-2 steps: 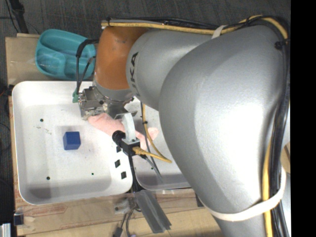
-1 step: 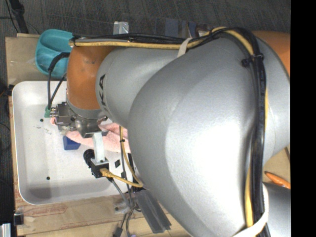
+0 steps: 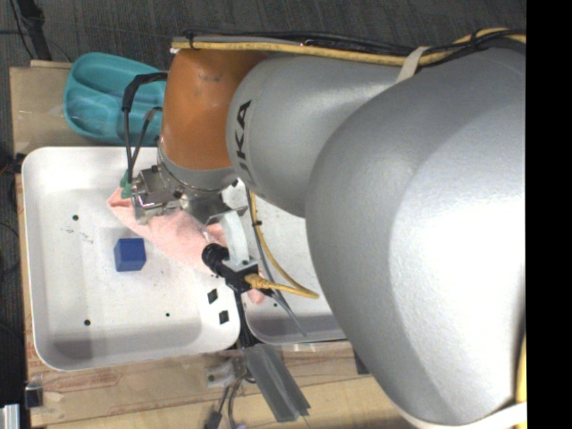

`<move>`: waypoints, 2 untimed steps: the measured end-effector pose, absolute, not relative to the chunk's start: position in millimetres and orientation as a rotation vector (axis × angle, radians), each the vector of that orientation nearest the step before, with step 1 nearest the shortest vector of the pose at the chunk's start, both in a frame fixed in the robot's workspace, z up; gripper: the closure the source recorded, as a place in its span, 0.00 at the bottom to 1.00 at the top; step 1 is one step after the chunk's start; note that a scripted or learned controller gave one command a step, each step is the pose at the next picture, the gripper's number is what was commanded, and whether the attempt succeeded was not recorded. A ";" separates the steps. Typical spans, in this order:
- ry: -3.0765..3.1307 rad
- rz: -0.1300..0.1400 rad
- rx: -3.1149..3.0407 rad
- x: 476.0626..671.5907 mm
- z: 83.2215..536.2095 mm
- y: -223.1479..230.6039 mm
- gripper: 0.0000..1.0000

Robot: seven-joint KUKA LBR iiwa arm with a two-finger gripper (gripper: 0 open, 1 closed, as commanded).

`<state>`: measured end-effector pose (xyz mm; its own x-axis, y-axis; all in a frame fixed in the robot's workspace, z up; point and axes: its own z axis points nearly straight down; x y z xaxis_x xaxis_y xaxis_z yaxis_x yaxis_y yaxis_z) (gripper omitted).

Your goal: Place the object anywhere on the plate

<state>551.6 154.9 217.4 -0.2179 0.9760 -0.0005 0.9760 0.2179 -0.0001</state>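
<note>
Lighting even and fairly bright, diffuse overhead. White bin (image 3: 54, 239) floor is close to blown out, little texture left. Soft shadow along the bin's lower inside wall and a faint one beside the blue cube (image 3: 130, 255). Broad soft sheen on the grey arm (image 3: 402, 204) housing, mild highlight on the orange band (image 3: 201, 105), no hard glare. Arm sits close to the lens and looks soft; bin contents are sharper. Dark floor (image 3: 89, 7) at the top is dim with low detail. Overall resolution low, slight grain. No clear edge distortion.
</note>
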 end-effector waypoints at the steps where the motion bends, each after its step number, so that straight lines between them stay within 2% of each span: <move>1: 2.194 0.030 2.238 536.7 122.1 182.7 1.00; 2: 2.499 -0.004 1.906 576.9 168.9 164.2 1.00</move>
